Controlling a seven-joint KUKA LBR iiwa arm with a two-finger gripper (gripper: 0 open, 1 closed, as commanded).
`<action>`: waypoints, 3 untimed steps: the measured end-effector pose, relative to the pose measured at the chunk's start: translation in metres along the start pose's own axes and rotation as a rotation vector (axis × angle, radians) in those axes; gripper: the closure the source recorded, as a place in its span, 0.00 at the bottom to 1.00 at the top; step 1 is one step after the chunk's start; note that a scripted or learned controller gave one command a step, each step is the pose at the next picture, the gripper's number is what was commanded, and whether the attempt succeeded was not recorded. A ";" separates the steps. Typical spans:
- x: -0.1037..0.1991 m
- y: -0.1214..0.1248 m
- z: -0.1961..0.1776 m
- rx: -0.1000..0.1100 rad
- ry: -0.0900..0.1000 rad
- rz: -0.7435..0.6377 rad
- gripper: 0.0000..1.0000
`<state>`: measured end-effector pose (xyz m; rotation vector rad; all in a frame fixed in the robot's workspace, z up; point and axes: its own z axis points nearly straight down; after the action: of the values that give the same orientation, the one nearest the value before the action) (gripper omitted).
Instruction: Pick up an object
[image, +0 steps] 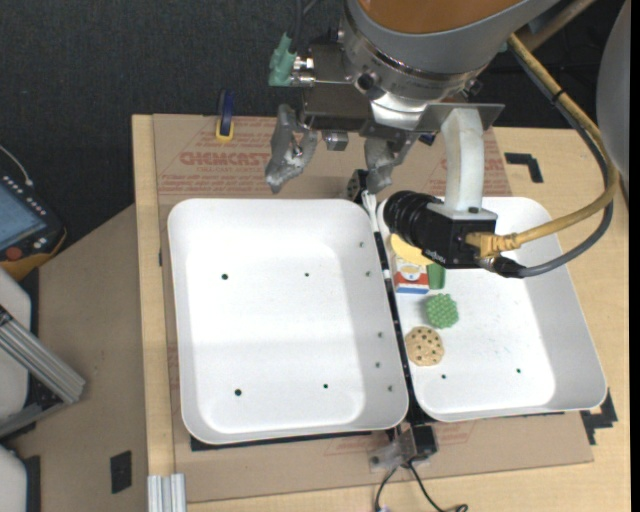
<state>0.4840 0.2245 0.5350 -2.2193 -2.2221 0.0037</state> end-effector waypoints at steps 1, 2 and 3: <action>-0.001 0.073 0.000 -0.009 0.001 0.005 0.00; 0.000 0.069 0.000 -0.005 0.002 0.001 0.00; 0.000 0.069 0.000 -0.005 0.002 0.001 0.00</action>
<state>0.5535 0.2245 0.5351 -2.2221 -2.2228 -0.0040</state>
